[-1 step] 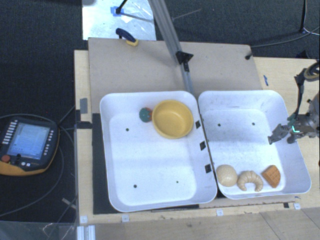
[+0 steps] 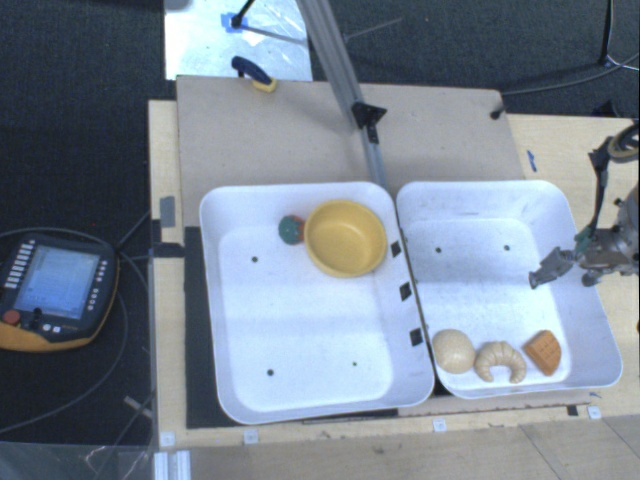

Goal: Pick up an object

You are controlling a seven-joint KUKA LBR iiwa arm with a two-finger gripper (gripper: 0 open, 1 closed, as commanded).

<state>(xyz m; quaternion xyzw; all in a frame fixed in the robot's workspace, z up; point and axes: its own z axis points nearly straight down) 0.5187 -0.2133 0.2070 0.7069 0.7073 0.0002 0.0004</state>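
Two shallow white bins sit side by side on the desk (image 2: 330, 128). The end effector (image 2: 562, 265) enters from the right and hangs over the right edge of the right bin (image 2: 480, 218), about halfway between its far and near walls. How wide it stands cannot be told from this angle; nothing shows between its tips.

Three objects lie in a row along the near wall of the right bin. A pale round roll (image 2: 453, 351) is at the left, a curved croissant-shaped piece (image 2: 501, 360) is just beside it in the middle, and an orange waffle-like piece (image 2: 544, 351) is at the right. All three lie nearer than the end effector and apart from it; the orange piece is the closest to it, slightly left of it.

In the left bin (image 2: 300, 368), a yellow bowl (image 2: 345, 238) sits upright near the far right corner, with a small green and red object (image 2: 291, 230) touching its left side. Both are well apart from the end effector.

A handheld control pendant (image 2: 52, 288) rests on the dark floor at far left.
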